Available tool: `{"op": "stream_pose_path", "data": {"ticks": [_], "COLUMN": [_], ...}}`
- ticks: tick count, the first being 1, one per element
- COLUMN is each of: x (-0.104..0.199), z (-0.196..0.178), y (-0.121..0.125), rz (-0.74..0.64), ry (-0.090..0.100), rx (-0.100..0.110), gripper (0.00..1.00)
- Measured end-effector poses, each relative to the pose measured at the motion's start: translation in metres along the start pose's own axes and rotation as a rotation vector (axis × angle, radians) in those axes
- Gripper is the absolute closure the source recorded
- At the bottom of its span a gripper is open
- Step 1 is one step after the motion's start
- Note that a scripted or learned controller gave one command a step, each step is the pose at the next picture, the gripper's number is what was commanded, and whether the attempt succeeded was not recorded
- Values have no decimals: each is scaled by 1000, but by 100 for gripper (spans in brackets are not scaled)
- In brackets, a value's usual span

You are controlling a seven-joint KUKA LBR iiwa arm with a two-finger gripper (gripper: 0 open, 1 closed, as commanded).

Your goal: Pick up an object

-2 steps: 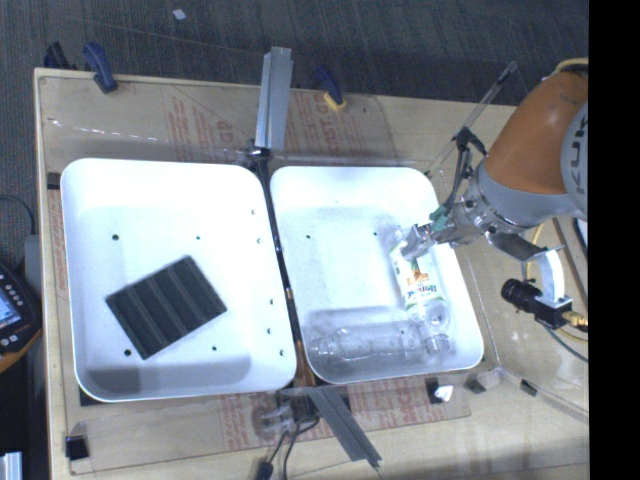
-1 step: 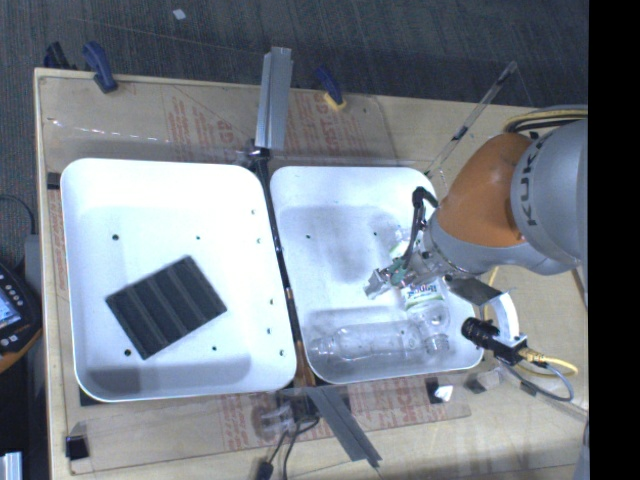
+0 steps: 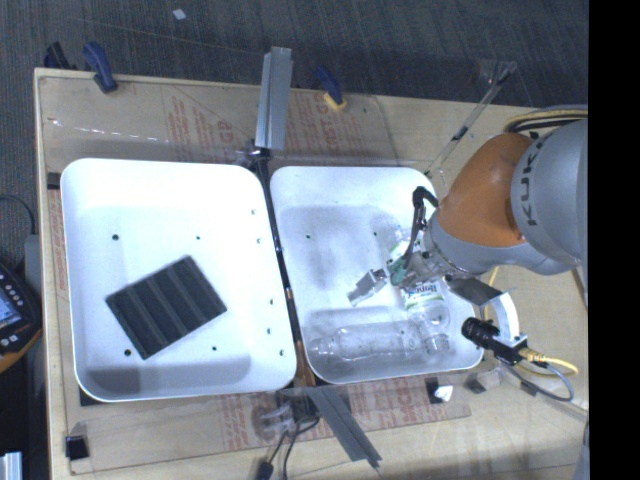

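So the gripper (image 3: 372, 284) is down in the right bin (image 3: 330, 193), lower right of centre, hovering just above a clear plastic bottle (image 3: 375, 344) lying along the bin's bottom edge; honestly can't tell what its tips are doing from this angle. I'd drop straight onto the bottle's middle and squeeze across its width, since clear plastic probably slips. Dark ribbed panel (image 3: 165, 305) sits in the left bin (image 3: 90, 183).

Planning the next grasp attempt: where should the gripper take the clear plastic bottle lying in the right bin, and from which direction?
Grip the clear plastic bottle across its middle, coming straight down. It lies on its side along the right bin's near wall, so fingers should probably close across its narrow width.
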State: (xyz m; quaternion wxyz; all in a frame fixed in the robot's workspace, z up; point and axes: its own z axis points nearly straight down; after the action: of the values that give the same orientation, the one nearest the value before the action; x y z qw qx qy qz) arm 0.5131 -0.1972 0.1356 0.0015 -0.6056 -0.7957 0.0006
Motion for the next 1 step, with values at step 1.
{"op": "stream_pose_path", "data": {"ticks": [1], "x": [-15], "z": [-63], "y": [0], "rz": [73], "ry": [-3], "rx": [-3], "gripper": [0]}}
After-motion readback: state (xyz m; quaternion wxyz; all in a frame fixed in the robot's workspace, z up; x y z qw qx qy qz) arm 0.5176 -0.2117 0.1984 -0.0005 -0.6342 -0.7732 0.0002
